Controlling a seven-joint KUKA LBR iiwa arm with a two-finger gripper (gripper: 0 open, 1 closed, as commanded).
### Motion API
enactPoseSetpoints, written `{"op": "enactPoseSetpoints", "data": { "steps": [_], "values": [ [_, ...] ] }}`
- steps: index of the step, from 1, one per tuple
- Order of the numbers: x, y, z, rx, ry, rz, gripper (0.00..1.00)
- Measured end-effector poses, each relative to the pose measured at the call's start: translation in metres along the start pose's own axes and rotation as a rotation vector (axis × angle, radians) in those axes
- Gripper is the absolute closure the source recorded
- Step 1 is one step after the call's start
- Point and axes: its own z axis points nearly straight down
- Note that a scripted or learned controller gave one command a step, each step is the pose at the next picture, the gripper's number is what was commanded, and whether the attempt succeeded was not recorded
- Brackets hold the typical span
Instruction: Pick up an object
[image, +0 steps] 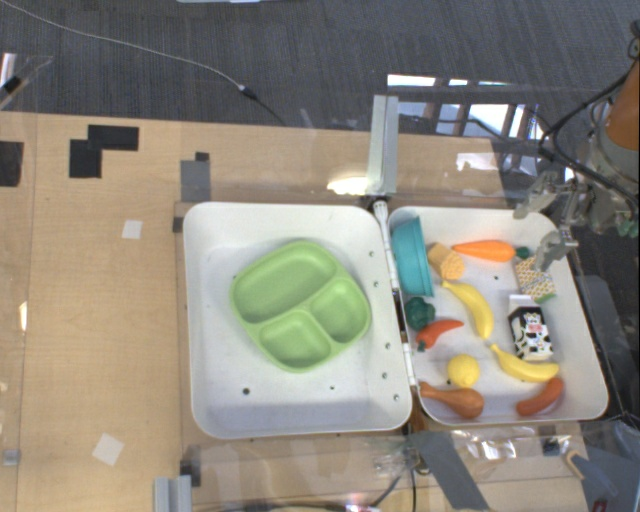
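A: Bins first. Left bin (215, 400) holds a green divided plate (300, 303), three compartments, lying flat near the middle.

B: Right bin (590, 385)?

A: Crowded with toy food. Teal bowl (410, 258) on edge against the left wall. Carrot (484, 250) at the top, corn piece (451, 264) just left of it. One banana (472, 306) mid-bin, a second banana (524, 367) lower right. Red pepper with green top (432, 328), lemon (463, 370), brown pear-like piece (455, 400) at the bottom, reddish sausage shape (540, 398) bottom right. Black-and-white cow figure (530, 333) right of center, checkered item (535, 281) above it.

B: Gripper?

A: Gripper (553, 242) sits over the right bin's top right corner, just above the checkered item, arm coming in from the right edge. Nothing visible between its fingers; open or closed, cannot tell at this angle.

B: So everything pickable is down?

A: Yes, all objects lie in the bins.
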Motion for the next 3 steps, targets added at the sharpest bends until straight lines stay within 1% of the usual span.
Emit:
{"op": "enactPoseSetpoints", "data": {
  "steps": [1,2,3],
  "values": [
    [0.026,-0.012,0.141,0.001,-0.004,0.017,0.0],
    [0.077,0.002,0.149,0.001,-0.005,0.145,0.0],
    [0.103,0.059,0.148,0.0,-0.008,0.173,0.0]
  ]
}}
